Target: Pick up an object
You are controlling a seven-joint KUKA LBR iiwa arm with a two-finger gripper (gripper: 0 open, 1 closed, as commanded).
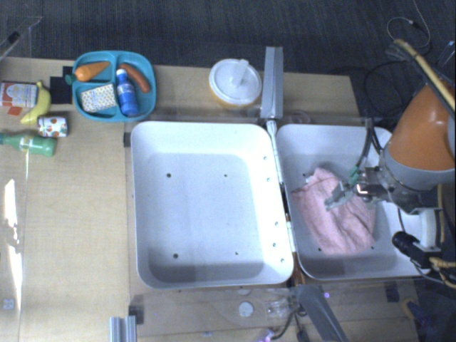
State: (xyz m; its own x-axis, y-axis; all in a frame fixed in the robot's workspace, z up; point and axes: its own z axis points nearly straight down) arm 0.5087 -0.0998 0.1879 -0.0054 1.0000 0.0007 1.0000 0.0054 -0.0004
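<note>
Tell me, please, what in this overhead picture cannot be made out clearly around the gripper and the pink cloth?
- Gripper: too small and blurred in the camera view to tell whether it pinches anything.
- Pink cloth: its right edge is hidden under the arm's wrist.
- Right bin: its right wall is covered by the arm and cables.
- Can on the bench: label too small to read.

A cloth [332, 209] lies in the right bin [299, 148], hand [343, 194] above it.

Pale wooden bench [64, 248], dark floor [178, 13]
</note>
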